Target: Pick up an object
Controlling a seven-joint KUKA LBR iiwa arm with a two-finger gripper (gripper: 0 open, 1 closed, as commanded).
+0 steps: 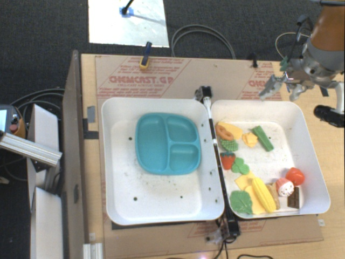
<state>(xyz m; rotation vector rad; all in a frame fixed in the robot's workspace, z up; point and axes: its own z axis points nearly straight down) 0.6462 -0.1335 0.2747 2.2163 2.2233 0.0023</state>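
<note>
Hanging above the far right corner of the bench (178, 69), the claw (281, 89) is sitting over the cardboard just beyond the right bin's back rim, with nothing caught in it; how far its fingers are spread cannot be told from this slanted view; the grey arm (326, 42) with its orange band is reaching in from the right behind it. Going down in size, the left bin (116, 161) is carrying a teal divided plate (167, 143) that is lying flat near its middle; the right bin (310, 144) is lying just beside it, the two rims touching along a dark centre strip, and it is holding all the toy food, well apart from the claw. Near the front of that bin a yellow banana (262, 194) is resting on a yellow slab, with a green leafy piece (241, 201) touching its near end; a green stick-shaped vegetable (263, 137) is lying tilted toward the back; an orange and yellow wedge (228, 130) is sitting by the centre strip; a red tomato (295, 175) is sitting at the right wall; a strawberry (227, 159) is lying near the strip; a small yellow chunk (249, 140) is lying just beside the green stick.
</note>
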